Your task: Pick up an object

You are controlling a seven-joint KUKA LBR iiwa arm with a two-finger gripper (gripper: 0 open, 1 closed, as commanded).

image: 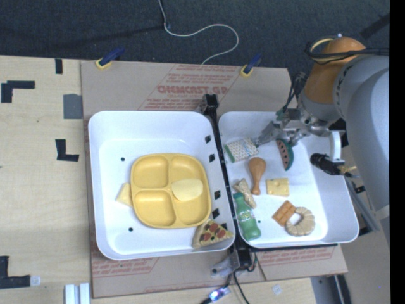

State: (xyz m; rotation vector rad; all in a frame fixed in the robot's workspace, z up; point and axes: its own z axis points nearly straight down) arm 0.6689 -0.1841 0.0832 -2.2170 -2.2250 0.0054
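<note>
Nearest us, we count one pizza slice [212,234] in the left bin [104,170], one green bottle [245,216], one doughnut [300,221] and two crackers [278,199] in the right bin [342,230]. Farther back lie one drumstick [256,171] and one watermelon slice [285,154], red with a green rind, between the spread fingers of the gripper [285,130].

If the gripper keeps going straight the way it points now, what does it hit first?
Likely the checkered grey-white piece: the gripper points left and slightly down the view toward it in the right bin. Its height above the bin is unclear.
</note>
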